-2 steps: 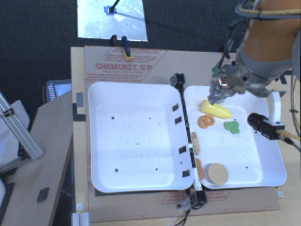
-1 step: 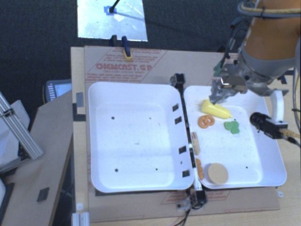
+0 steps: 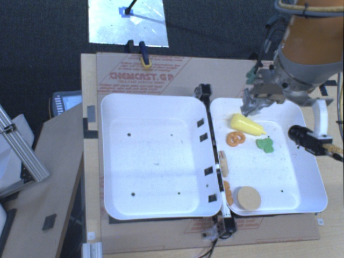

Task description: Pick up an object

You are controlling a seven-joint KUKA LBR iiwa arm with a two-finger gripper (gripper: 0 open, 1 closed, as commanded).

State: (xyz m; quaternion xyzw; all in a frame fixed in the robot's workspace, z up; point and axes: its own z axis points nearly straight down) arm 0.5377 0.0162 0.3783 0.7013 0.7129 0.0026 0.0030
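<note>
The gripper (image 3: 250, 107) hovers just above the yellow cone (image 3: 246, 124) in the right bin (image 3: 301, 160); whether its claw is closed cannot be told.

- Yellow cone-shaped plastic piece (image 3: 246, 124): lying on its side in the right white bin (image 3: 301, 168), near the far edge, pointed end toward the right edge.
- Orange pretzel-shaped ring (image 3: 235, 138): flat, just beside the yellow cone, on its near-left side.
- Small green leafy-looking piece (image 3: 265, 144): flat, mid-bin, right of the ring.
- Tan round disc (image 3: 249, 198): flat, near the bin's near-left corner.
- Orange piece (image 3: 227, 192): against the left edge, touching the disc; shape unclear.
</note>
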